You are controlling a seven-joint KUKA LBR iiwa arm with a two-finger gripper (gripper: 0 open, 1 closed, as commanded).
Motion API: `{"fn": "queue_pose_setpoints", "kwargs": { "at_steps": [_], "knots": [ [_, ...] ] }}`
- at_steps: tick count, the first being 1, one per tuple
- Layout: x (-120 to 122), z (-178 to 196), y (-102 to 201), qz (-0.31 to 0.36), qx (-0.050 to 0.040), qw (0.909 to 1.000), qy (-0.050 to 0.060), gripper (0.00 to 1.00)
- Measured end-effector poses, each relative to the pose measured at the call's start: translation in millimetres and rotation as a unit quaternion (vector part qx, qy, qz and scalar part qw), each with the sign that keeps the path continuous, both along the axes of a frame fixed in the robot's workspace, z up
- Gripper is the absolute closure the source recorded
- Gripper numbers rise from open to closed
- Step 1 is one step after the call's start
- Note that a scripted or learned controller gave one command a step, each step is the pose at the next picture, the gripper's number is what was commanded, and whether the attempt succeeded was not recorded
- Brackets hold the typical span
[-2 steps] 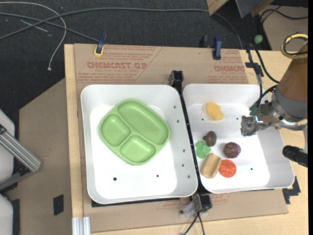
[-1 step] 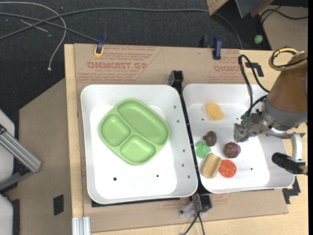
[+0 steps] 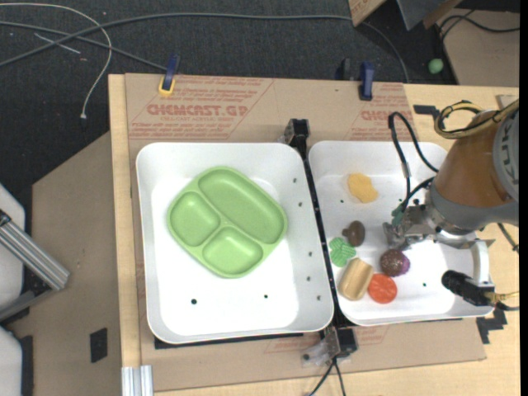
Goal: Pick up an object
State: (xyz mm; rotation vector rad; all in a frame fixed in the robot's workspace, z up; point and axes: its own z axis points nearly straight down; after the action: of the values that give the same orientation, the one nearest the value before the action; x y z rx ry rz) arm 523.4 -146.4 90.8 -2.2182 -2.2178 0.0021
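Note:
The right bin [image 3: 429, 299] holds several small objects. A yellow lump [image 3: 361, 188] lies toward its back, with a brown piece [image 3: 355, 233] and a green leafy piece [image 3: 341, 251] near its left wall. A dark purple ball [image 3: 394, 262], a red ball [image 3: 382, 289] and a tan cylinder [image 3: 356, 278] sit toward the front. My gripper [image 3: 402, 228] hangs low in this bin, just above and to the right of the purple ball and right of the brown piece. The grey wrist and orange band hide what is under it.
The left bin [image 3: 157, 246] holds a green divided plate [image 3: 227, 219]. A black divider [image 3: 312, 221] runs between the bins. Clamps and cables lie along the bench's back edge, with a black cable looping over the right bin's rear.

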Motion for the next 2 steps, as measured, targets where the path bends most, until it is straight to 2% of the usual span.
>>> {"fn": "queue_pose_setpoints", "kwargs": {
  "at_steps": [1,2],
  "knots": [
    [1,13,0,-0.001,-0.0004,1.0000,-0.002,1.00],
    [-2,73,7,0.001,-0.0017,1.0000,-0.005,1.00]
  ]
}}
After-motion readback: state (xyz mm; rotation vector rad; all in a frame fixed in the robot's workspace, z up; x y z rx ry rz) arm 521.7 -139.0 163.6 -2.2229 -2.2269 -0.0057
